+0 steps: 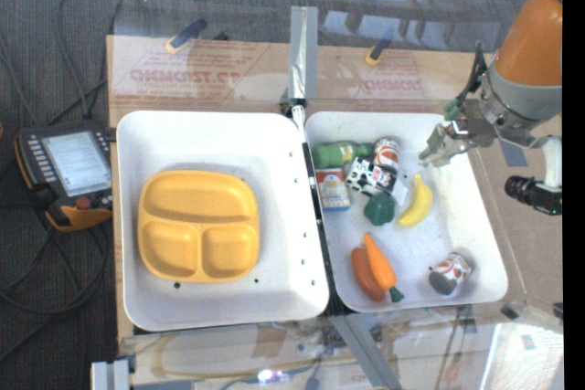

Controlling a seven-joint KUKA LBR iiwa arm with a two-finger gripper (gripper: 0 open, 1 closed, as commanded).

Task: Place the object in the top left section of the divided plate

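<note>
Hovering over the right bin's (494, 233) far right corner, the gripper (441, 147) holds nothing, its jaws slightly parted. The yellow divided plate (198, 225) sits bare in the left bin (128, 224); every object, banana (417, 202) included, awaits picking.

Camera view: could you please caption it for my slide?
Claw above right bin of toy food; yellow divided plate in left bin.

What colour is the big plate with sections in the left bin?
The divided plastic plate is yellow all over, seen clearly in the camera view.
</note>
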